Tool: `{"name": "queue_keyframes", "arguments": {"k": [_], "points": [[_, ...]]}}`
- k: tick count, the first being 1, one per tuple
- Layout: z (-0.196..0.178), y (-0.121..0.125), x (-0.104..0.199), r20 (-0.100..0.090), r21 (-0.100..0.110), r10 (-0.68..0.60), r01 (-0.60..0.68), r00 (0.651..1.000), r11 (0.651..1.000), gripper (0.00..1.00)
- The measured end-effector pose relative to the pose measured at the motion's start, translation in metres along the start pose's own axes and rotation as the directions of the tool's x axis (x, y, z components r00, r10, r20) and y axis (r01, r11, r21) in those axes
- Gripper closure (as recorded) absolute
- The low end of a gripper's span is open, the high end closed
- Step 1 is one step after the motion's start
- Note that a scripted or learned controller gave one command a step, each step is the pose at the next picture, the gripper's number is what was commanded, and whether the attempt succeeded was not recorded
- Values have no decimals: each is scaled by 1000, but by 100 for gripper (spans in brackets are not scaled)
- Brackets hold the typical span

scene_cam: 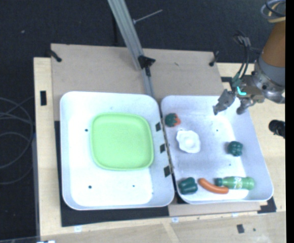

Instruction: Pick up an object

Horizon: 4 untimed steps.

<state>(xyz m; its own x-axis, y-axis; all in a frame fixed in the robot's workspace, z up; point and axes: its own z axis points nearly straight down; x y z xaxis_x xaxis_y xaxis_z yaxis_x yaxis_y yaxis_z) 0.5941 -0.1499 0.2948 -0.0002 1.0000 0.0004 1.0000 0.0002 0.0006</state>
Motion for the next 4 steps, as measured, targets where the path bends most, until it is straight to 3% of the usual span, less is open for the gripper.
{"name": "queue_keyframes", "arguments": {"k": [1, 4], "points": [[0, 0, 0, 0, 0, 0, 0, 1000, 1000, 0], [141, 7, 6, 0, 4, 1, -1, 1000, 1000, 0]]}}
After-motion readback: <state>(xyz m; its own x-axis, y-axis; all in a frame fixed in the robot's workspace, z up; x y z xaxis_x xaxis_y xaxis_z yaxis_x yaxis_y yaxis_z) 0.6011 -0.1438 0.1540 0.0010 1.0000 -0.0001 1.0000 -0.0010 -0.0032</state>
